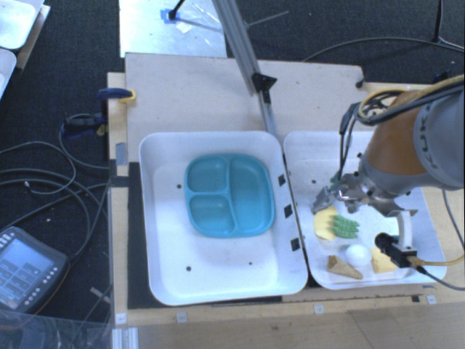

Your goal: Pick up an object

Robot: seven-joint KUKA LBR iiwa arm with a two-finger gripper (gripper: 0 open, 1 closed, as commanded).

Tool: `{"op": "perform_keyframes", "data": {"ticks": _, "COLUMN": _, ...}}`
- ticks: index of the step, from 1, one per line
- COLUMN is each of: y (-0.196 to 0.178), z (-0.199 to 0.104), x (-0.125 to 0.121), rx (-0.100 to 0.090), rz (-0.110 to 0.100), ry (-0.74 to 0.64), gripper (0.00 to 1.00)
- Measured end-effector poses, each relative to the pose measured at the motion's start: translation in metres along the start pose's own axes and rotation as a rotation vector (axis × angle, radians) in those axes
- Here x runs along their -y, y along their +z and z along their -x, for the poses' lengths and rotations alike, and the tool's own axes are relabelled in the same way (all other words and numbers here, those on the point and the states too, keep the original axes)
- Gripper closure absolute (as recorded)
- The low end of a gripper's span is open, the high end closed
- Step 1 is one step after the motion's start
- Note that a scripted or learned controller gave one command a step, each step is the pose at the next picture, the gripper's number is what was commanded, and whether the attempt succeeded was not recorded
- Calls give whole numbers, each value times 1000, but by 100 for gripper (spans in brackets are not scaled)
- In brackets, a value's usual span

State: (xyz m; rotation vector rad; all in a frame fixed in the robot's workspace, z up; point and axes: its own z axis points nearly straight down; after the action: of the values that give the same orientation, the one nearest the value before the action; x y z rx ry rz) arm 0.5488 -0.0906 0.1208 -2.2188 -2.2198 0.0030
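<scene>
Ridged green toy [344,228] on a yellow piece [324,224], beneath claw [328,198], grip state unclear.

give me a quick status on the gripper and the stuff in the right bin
Gripper low over right bin, nothing seen held. Yellow piece, green piece, white ball close below. Teal tray in left bin.

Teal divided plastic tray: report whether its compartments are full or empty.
Empty: the teal divided plastic tray shows bare teal in all three compartments, lying in the left white bin.

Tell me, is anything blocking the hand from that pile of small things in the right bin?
Nothing visible does. The hand hangs right over the yellow piece and green piece, with open space beneath it. The white ball and cone lie just beyond.
</scene>
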Motion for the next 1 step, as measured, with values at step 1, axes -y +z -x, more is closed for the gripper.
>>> {"op": "perform_keyframes", "data": {"ticks": 1, "y": 32, "z": 0, "x": 0, "rx": 0, "rz": 1, "ry": 0, "gripper": 0}}
